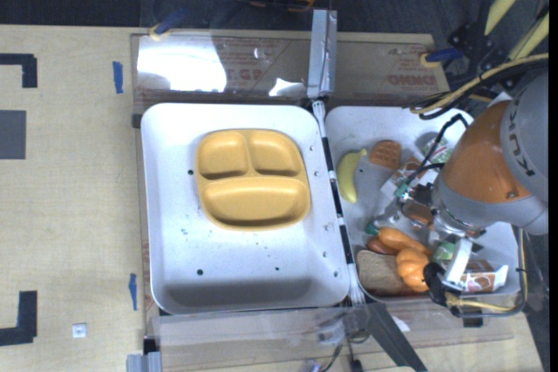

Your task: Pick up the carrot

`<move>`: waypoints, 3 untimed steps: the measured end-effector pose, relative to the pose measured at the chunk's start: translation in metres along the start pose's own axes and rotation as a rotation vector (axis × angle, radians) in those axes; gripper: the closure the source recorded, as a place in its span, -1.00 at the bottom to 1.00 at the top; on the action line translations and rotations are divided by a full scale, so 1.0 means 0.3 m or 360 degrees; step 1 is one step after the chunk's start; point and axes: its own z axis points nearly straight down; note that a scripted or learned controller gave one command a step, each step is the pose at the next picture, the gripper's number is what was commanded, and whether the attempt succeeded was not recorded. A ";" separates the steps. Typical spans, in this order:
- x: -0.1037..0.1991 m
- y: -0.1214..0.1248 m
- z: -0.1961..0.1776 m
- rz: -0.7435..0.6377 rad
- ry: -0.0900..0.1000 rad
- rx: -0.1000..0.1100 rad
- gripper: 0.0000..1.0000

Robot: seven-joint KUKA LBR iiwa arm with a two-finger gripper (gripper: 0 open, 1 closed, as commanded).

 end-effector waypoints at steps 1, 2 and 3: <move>-0.016 -0.005 -0.026 0.0013 -0.0013 0.0009 1.00; -0.012 -0.005 -0.026 0.0011 -0.0010 0.0010 -1.00; -0.069 0.000 0.011 -0.0778 -0.0008 0.0039 -1.00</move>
